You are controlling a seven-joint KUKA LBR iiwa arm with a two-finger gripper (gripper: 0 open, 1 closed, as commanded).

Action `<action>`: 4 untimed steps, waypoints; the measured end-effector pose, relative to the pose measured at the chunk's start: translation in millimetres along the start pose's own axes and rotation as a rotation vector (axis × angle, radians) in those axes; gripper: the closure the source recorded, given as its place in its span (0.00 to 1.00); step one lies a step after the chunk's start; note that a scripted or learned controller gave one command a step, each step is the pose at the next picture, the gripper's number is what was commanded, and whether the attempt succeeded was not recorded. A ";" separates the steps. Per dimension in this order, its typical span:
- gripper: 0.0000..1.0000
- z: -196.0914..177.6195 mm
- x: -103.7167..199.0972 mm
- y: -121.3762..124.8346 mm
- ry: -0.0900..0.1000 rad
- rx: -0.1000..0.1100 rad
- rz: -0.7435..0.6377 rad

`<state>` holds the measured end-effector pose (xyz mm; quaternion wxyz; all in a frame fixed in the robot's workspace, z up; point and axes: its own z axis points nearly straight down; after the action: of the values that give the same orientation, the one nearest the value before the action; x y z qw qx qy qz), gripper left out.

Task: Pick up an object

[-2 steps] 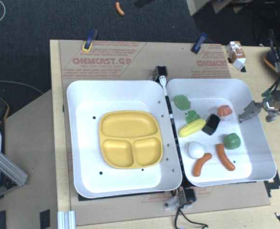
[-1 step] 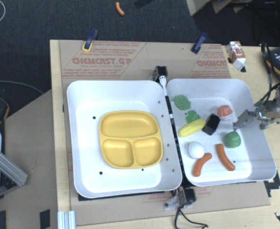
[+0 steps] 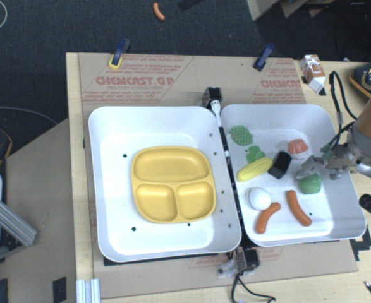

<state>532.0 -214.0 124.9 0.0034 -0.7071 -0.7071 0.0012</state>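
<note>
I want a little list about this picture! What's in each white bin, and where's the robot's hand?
left bin: a yellow tray with three sections
right bin: toy food, namely a corn cob, a white egg, two sausages, green leafy pieces and a black block
gripper: low over the right bin, above a green round toy
arm: comes in from the right
holding something: cannot tell
</note>
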 end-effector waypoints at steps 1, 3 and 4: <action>0.00 42.7 1.6 -0.1 0.002 -0.001 -0.001; 1.00 -34.1 -1.2 2.8 -0.006 -0.013 -0.001; 1.00 -97.9 2.4 4.3 -0.007 -0.015 -0.001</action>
<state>536.9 -212.0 222.8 -0.0044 -0.7066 -0.7076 -0.0016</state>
